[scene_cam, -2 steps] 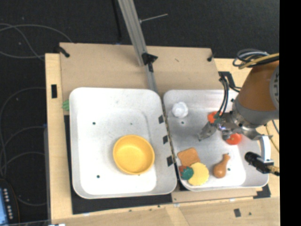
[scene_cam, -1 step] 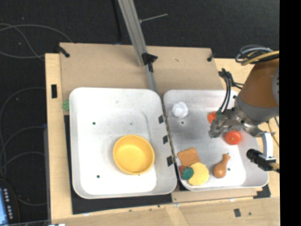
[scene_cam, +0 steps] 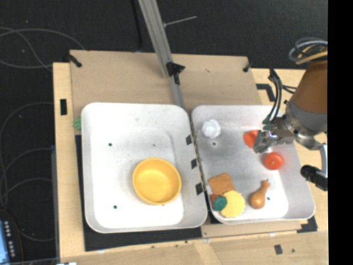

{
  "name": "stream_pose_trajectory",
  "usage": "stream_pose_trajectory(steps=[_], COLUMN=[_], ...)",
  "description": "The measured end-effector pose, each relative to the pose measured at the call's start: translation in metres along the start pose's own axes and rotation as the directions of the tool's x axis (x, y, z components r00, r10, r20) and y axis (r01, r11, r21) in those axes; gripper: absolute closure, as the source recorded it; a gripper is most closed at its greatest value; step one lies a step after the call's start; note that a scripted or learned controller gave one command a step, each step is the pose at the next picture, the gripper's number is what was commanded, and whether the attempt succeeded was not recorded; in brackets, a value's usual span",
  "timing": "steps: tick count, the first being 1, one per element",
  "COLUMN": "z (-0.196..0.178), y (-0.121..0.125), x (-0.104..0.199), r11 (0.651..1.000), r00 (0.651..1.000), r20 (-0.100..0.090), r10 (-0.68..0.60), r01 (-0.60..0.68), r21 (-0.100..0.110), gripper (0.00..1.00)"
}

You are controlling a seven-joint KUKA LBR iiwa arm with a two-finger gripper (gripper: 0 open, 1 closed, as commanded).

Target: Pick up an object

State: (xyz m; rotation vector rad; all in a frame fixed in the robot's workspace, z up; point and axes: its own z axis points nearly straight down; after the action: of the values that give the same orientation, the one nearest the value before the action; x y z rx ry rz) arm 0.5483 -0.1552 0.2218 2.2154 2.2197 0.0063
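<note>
A wooden tabletop (scene_cam: 138, 76) seen from above carries two shallow white plastic bins side by side. The left bin (scene_cam: 110, 126) holds a round yellow plastic bowl (scene_cam: 157, 181). The right bin (scene_cam: 231, 148) holds a small clear cup (scene_cam: 210, 129), a brown toast-shaped piece (scene_cam: 220, 182), a yellow round toy with a green piece (scene_cam: 231, 203), a tan pear-shaped gourd (scene_cam: 259, 195), and two orange-red toys. The grey arm's pincer (scene_cam: 262, 142) hangs low between those two, just beside the upper orange-red piece (scene_cam: 250, 138), with the round orange-red ball (scene_cam: 273, 160) near below. Whether it is clenched or released, I cannot tell. The risk, as I judge it: closing between them could nudge either piece aside and grasp nothing.
</note>
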Motion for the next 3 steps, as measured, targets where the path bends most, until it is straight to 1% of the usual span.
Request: stream_pose_trajectory(steps=[1,2,3], z=[-0.016,-0.025,-0.018], y=[0.001,0.020,0.033], x=[0.000,0.045,0.087], r11=[1.000,1.000,1.000], r00=[1.000,1.000,1.000], r20=[-0.001,-0.003,-0.001], r10=[-0.002,-0.006,-0.005], r01=[0.002,0.006,0.005], r21=[0.003,0.004,0.005], gripper=[1.00,1.00,1.00])
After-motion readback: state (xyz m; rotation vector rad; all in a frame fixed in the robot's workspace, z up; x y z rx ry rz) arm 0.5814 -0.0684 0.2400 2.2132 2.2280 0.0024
